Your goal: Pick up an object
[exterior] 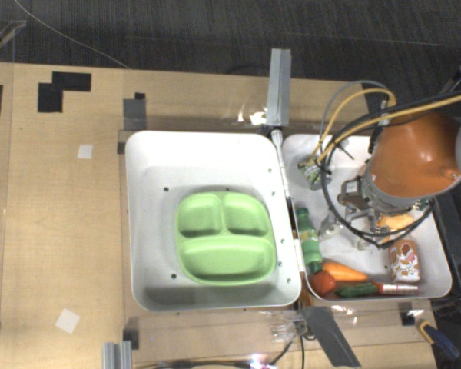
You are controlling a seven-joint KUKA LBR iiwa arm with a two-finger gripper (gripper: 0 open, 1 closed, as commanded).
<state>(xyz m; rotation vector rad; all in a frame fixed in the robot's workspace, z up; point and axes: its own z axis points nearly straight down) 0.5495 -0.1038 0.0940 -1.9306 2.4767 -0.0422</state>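
View from above the bench (54, 229), described with the right-hand white bin (446, 279) as landmark, from its near rim to its far rim. Along the near rim lie a toy carrot (347, 271), orange and pointing toward the centre wall, with a red rounded piece (323, 284) touching its blunt end in the near corner, a dark green pod-shaped toy (355, 290) just beside the carrot on its near side, and a slim tube with a red end (396, 288) lying parallel to the rim. A small red and white carton (404, 260) stands just beyond the tube, toward the bin's right wall. Against the centre wall a green bottle-like toy (310, 248) lies lengthwise. Above the middle of this bin hangs the arm, its orange band (412, 158) and grey wrist covering the gripper (366, 220); whether the claw is wide, narrow or holding anything cannot be told. Yellow and black cables (346, 118) loop over the far half of the bin. Left of the landmark, touching it along the centre wall, sits the second white bin (146, 167), which holds a light green three-compartment plate (226, 237) lying flat near its middle. Beyond both bins a grey metal post (278, 87) rises from the far end of the centre wall.
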